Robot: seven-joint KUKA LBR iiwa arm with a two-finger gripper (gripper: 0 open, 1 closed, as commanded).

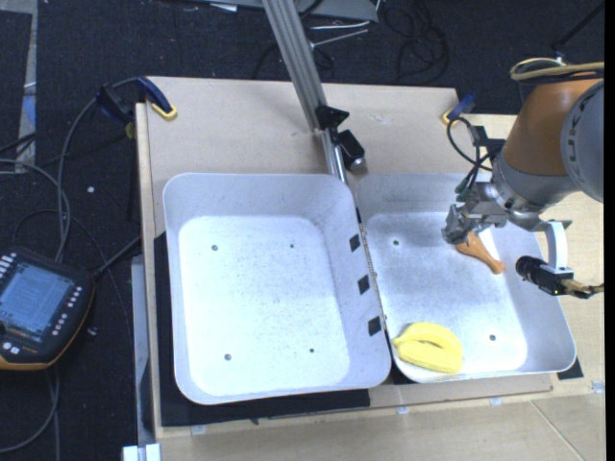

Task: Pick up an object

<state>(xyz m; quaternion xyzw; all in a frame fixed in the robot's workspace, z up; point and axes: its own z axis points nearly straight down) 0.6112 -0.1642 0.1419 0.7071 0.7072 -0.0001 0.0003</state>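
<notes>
The arm (553,137) reaches in from the right over the right bin (423,257), its gripper (461,227) low near the bin's far right corner, touching an orange object (480,251). A yellow object (430,347) lies at the near edge. The left bin (259,286) adjoins it.

yellow object (430,348) near right bin's front, orange object (478,250) mid-bin

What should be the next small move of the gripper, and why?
Probably a short, slow lift straight up. The gripper sits low in the right bin, right on the orange-and-white object, which pokes out beneath it. Whether it is really gripped cannot be told from here; a small lift would show that. The yellow object lies apart, near the front edge.
</notes>
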